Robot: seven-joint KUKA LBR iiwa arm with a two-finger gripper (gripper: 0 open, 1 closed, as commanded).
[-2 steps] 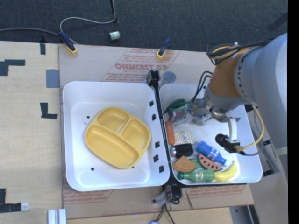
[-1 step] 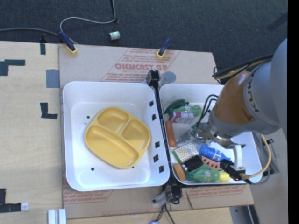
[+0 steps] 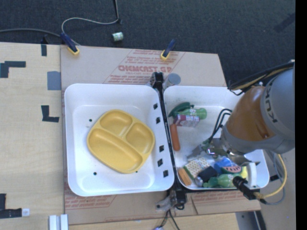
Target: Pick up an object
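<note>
Right, arm w/ gripper (image 3: 205, 150) sits low over the right bin (image 3: 218, 94), above the toy pile at its near end; metal fingers (image 3: 197, 152) look splayed a little, nothing seen between them, so no hold judged.

Likely targets, all in right bin: green bottle w/ label (image 3: 188, 115) near the far wall; orange carrot-like stick (image 3: 175, 136) lying along the divider side, just below the bottle; waffle-ish beige piece (image 3: 194, 166); blue piece (image 3: 223, 165); watermelon slice (image 3: 233, 167); dark block (image 3: 207, 173); green lump (image 3: 221, 180); these last five are packed touching each other, so counts there are approx.

Handling, as judgement: small plastic play-food, light, stiff, smooth so prob. slippery; not fragile. Orange stick is easiest; it lies apart from the pile, so pinch across its narrow middle. Bottle is rounder and may roll out of a pinch; take it across the body, not the cap. Pile items risk a double grab or a miss.

Counts: 2 white bins; 1 yellow divided plate (image 3: 121, 140) in left bin (image 3: 79, 97); 1 bottle; 1 orange stick; approx 5 in the pile.
</note>
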